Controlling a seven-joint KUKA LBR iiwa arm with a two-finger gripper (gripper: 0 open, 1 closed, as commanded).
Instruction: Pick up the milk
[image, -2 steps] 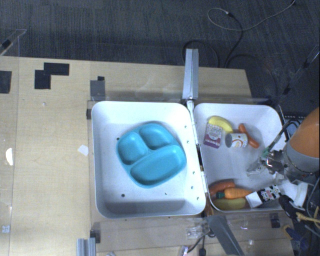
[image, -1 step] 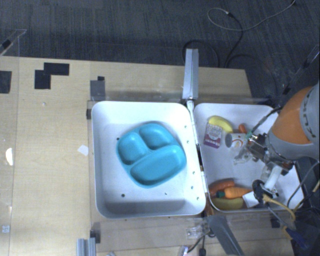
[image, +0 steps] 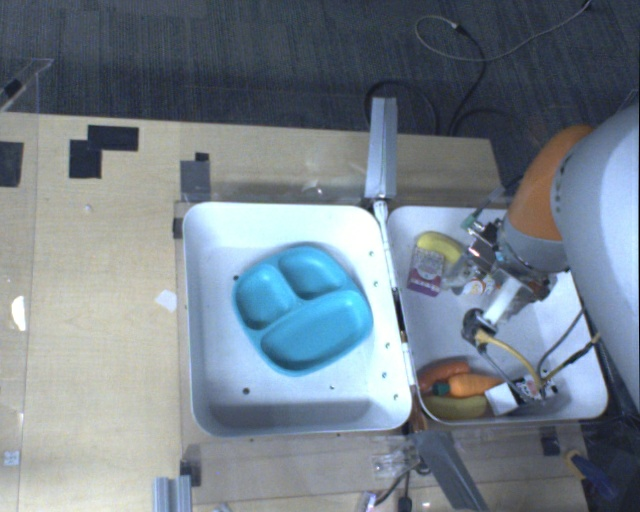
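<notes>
The milk (image: 430, 262), a small pack with a yellow top and purple label, lies in the view's right-hand bin (image: 440, 330). The gripper (image: 474, 268) hovers just beside it; you cannot tell whether it is open or closed. The milk looks unlifted, so grasping and lifting remain.

Two bins (image: 215, 385) (image: 430, 335), one plate (image: 305, 305), one milk carton (image: 426, 270), one carrot (image: 472, 384)

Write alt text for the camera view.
The hand sits over the right bin, close beside the yellow-topped milk container. At its near edge lie orange and yellow items; the left bin holds a blue divided plate.
</notes>
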